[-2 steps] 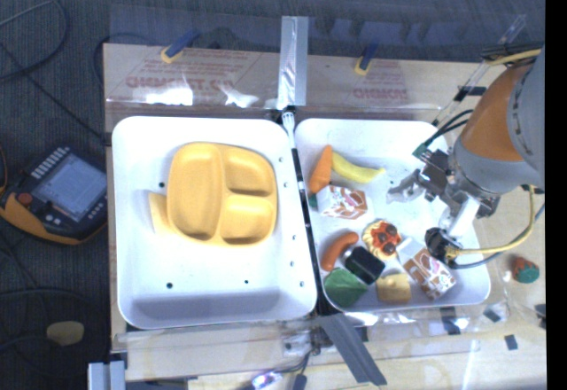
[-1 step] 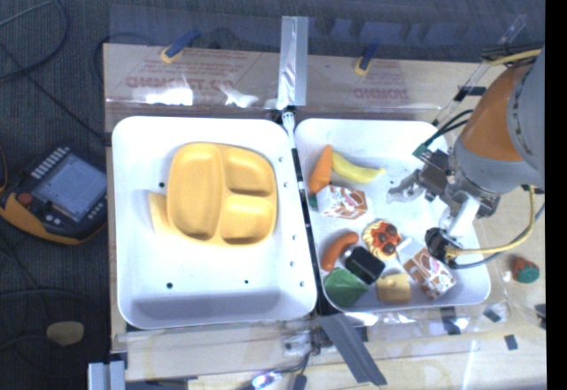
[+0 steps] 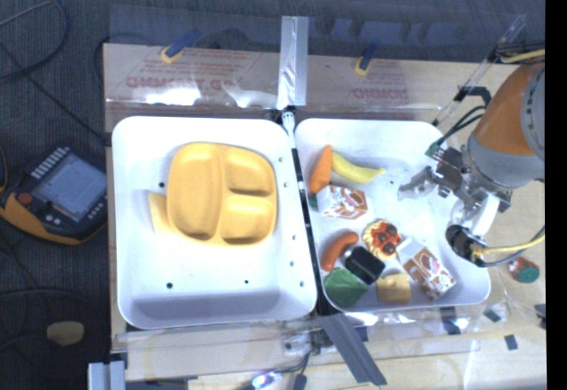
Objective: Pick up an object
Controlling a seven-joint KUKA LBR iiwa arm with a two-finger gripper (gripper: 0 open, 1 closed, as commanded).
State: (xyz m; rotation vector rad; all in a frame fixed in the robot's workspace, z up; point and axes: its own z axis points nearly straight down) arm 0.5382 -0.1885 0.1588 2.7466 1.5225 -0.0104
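While the banana (image 3: 354,170) lies nearby, whether the jaws are open or shut is unclear.

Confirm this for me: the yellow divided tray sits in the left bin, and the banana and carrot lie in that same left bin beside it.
Not quite. The yellow divided tray does sit in the left bin, but the banana and carrot lie in the right bin, near its upper left corner, with the other toy foods. The camera view shows this.
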